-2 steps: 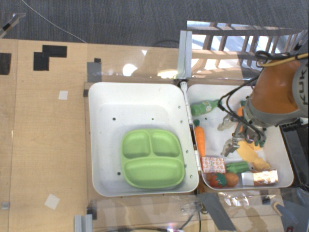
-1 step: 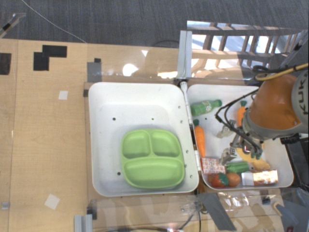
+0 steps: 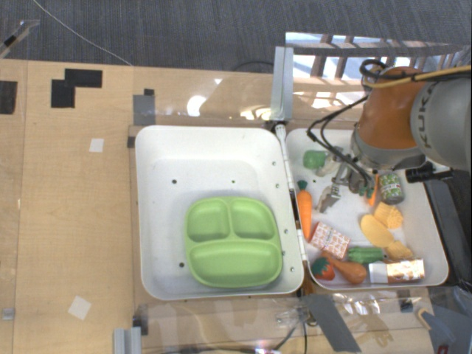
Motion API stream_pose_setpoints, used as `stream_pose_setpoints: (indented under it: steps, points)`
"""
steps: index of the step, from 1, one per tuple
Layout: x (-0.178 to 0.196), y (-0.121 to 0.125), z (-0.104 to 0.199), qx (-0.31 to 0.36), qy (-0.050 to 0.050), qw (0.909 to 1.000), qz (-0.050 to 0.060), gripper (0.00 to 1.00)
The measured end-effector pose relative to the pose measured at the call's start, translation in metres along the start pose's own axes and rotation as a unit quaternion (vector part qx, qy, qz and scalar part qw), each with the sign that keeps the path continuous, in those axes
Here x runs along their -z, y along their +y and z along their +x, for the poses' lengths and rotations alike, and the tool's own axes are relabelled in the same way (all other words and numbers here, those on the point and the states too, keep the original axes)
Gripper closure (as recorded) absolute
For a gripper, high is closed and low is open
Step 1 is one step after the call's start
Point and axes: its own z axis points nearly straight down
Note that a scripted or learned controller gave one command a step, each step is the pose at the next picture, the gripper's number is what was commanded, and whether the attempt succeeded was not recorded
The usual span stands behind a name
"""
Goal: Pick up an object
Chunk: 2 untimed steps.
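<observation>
My gripper (image 3: 331, 195) hangs over the left middle of the right bin (image 3: 435, 271), above bare bin floor. A carrot (image 3: 303, 211) lies just to its left along the bin wall. A red and white patterned box (image 3: 330, 238) sits just below it, and a green toy (image 3: 315, 159) just above. To the right are a small can (image 3: 390, 188) and yellow pieces (image 3: 382, 226), partly under the arm. I see nothing held in the gripper.
The left bin (image 3: 158, 168) holds a green divided plate (image 3: 233, 241). Along the right bin's front edge lie a red fruit (image 3: 322, 269), an orange piece (image 3: 349, 270), a green vegetable (image 3: 365, 254) and a white tube (image 3: 397, 271). The arm's orange band (image 3: 387, 120) covers the bin's back right.
</observation>
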Motion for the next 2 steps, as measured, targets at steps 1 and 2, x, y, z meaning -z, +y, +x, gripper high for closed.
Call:
stream_pose_setpoints:
  steps: [1, 2]
  points:
    - [0.016, 0.002, -0.005, 0.004, -0.008, 1.0000, -0.001, 1.00]
    - [0.168, 0.040, -0.028, 0.028, -0.005, 0.9996, -0.001, 1.00]
